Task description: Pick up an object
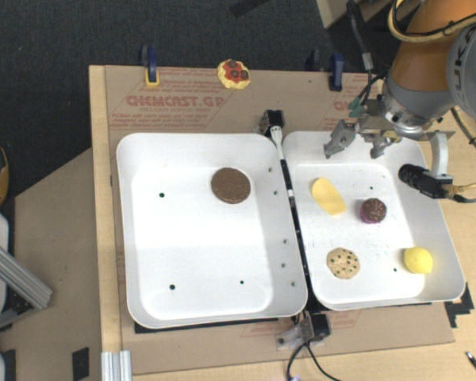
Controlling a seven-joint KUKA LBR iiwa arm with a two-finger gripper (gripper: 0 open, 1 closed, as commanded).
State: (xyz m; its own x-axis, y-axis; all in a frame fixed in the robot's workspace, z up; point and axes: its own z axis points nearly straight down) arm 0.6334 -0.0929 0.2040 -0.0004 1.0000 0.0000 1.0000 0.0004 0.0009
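So far you've picked nothing: the gripper (358,142) hangs with fingers spread and bare above the right bin (440,236), with the yellow oblong piece (328,196) nearest.

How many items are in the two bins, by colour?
Brown: 1, round disc in the left bin
Yellow: 2, oblong piece and ball in the right bin
Dark maroon: 1, round piece
Tan chip cookie: 1
Total: 5

Bins (190,292): smooth, glossy white plastic. Worktop (111,109): matt brown paper-faced board, printed. Gripper (361,137): dull grey metal.
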